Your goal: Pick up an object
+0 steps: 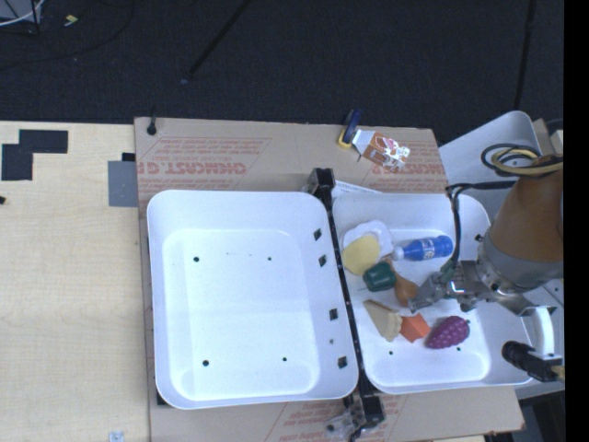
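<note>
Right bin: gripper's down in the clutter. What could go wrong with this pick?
1. The items are packed tight: the gripper sits among the orange block, brown piece and grape bunch, so it may nudge or catch two at once.
2. The blue bottle lies on its side and could roll if bumped.

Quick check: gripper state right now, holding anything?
Gripper: low in the right bin among the objects; cannot be told whether it grips anything.
</note>
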`<state>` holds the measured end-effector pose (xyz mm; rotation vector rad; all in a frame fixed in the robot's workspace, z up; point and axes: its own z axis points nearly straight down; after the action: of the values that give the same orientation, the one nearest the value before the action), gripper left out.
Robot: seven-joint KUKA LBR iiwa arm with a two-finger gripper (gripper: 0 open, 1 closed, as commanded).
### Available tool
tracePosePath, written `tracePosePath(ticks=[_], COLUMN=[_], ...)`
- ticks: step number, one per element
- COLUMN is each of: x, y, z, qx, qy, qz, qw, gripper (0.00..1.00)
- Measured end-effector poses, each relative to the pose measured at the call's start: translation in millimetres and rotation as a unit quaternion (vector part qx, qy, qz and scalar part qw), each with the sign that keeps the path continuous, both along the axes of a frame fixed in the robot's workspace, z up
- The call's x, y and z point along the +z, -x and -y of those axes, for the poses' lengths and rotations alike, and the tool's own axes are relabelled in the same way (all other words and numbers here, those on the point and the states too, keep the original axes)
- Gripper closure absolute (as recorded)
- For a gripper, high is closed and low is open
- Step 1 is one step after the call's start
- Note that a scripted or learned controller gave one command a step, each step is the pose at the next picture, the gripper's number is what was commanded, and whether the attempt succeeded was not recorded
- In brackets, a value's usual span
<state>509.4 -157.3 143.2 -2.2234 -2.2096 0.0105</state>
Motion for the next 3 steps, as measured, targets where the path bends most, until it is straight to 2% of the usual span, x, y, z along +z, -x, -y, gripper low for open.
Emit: tracePosePath(ticks=[1,2,3], x=[14.9,46.2,110.8], y=[-1.3,-82.4,-106.5], z=[-2.0,-110.3,-212.3], qx=[-0.001,0.01,0.009], qy=[-0.0008,-0.0017,-0.0015], qz=[0.003,0.007,0.007], qw=[1.0,0.9999,0.9999], gripper=[1.0,1.0,1.0])
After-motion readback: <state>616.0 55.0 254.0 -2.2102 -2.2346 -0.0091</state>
